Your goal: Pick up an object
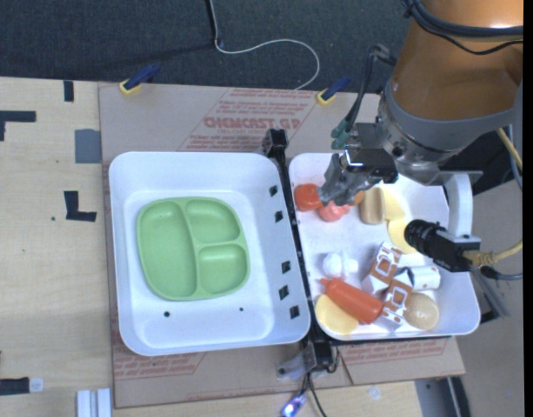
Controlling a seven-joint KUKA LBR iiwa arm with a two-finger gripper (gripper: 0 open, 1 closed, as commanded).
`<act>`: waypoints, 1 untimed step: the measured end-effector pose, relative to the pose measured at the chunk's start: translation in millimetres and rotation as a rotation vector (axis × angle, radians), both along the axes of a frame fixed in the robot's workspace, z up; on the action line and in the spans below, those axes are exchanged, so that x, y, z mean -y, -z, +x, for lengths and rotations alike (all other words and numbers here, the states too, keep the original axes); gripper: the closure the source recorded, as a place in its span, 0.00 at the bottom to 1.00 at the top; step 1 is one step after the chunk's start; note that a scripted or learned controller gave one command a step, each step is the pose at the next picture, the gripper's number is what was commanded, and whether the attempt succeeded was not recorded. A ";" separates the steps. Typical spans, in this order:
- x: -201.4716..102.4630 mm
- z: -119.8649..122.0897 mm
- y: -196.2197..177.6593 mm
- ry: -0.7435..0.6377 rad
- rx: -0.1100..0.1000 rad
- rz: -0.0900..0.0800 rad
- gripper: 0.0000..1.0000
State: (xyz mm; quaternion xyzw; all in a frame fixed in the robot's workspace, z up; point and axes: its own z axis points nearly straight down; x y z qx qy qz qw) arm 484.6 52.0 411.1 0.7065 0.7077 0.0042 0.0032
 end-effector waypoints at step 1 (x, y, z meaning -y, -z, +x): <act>-60.0 2.1 20.1 -0.005 -0.014 -0.002 1.00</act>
